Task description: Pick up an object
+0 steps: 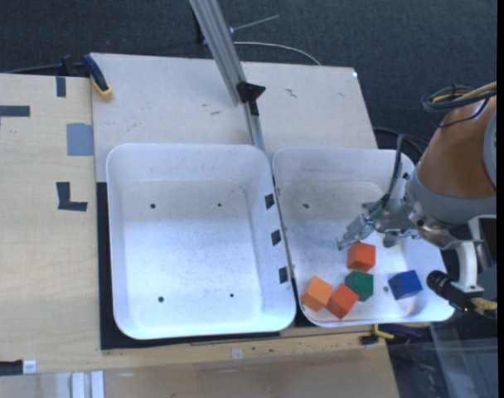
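Arm in from the right, hand (pixel 357 232) low inside the right bin (pixel 318 172), just above/touching the top of a red-orange block (pixel 361 256). Fingers look narrow-ish but too small and blurry to call, so can't tell whether spread or closed, and nothing visibly between them. All blocks sit on the bin floor near the front wall: red-orange one just under the hand, green block (pixel 361 284) below it, another red block (pixel 341 301) touching the green, orange block (pixel 317 292) to its left, blue block (pixel 405 284) off to the right, apart from the rest. Left bin (pixel 119 222) has no blocks. Progress, my read: approach done, hand lined up w/ red-orange block as likely target. Grasp not confirmed, lift not started. Left to do: close on block, raise it clear of bin. Risk: green block close by, could get nudged.
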`<action>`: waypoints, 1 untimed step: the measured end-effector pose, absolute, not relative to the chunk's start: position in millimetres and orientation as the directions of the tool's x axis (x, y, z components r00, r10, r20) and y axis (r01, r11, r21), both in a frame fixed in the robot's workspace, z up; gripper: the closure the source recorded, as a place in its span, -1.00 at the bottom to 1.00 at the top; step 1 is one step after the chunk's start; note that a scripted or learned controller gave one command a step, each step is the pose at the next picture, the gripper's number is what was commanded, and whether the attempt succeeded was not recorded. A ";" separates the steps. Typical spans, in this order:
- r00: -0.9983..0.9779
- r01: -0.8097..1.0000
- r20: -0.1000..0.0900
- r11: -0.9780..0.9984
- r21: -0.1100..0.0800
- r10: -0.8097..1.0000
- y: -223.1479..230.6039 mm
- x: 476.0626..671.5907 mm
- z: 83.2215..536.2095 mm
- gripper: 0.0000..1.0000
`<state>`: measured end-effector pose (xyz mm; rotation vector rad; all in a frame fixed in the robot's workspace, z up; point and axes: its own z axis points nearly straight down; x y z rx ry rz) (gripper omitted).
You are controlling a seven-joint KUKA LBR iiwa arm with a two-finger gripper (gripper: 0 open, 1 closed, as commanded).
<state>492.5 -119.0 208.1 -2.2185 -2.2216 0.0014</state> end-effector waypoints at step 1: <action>-0.002 1.000 0.000 0.002 0.000 1.000 -146.1 520.7 110.2 -1.00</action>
